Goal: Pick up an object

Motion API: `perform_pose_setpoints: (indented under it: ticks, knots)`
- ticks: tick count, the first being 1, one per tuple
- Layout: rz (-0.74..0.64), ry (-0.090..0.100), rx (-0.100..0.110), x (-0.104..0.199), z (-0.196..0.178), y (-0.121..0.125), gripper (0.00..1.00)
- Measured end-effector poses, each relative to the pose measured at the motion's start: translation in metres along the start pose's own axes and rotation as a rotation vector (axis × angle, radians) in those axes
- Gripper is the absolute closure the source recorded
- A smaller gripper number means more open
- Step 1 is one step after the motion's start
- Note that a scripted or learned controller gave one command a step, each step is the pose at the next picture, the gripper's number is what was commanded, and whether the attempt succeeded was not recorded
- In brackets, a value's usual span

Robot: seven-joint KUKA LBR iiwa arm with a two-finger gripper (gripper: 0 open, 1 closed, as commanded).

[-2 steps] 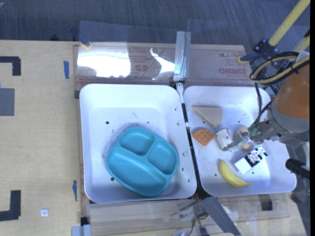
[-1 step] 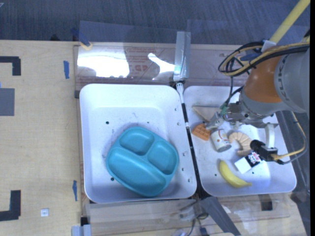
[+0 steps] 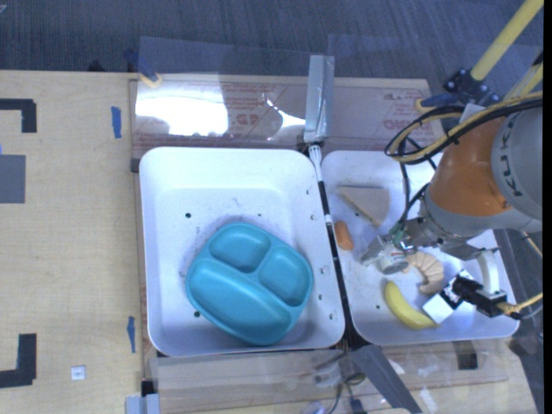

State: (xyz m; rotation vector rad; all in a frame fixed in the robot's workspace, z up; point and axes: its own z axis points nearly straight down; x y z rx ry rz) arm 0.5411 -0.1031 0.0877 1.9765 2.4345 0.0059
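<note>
Gripper (image 3: 390, 253) is hovering low in right bin (image 3: 366, 313); finger state cannot be told. Banana (image 3: 405, 307) is lying nearby, yellow, curved, apart from it.

Brightness: I see even, fairly bright light from overhead.
Glare: strong white reflection on the clear panel (image 3: 207, 110) behind the left bin (image 3: 164, 188) — it washes out detail there.
Shadows: soft, short ones under the blue tray (image 3: 250, 283) and banana (image 3: 407, 307).
Focus: mostly sharp — the arm (image 3: 483, 179) looks slightly soft.
</note>
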Motion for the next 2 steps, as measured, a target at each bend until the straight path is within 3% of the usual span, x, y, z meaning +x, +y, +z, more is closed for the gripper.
perform_pose_setpoints:
  ticks: [1, 2]
  knots:
    - [0.001, -0.002, -0.006, -0.001, -0.012, 0.002, 1.0]
    - [0.028, 0.002, -0.001, 0.048, -0.1, 0.042, 1.0]
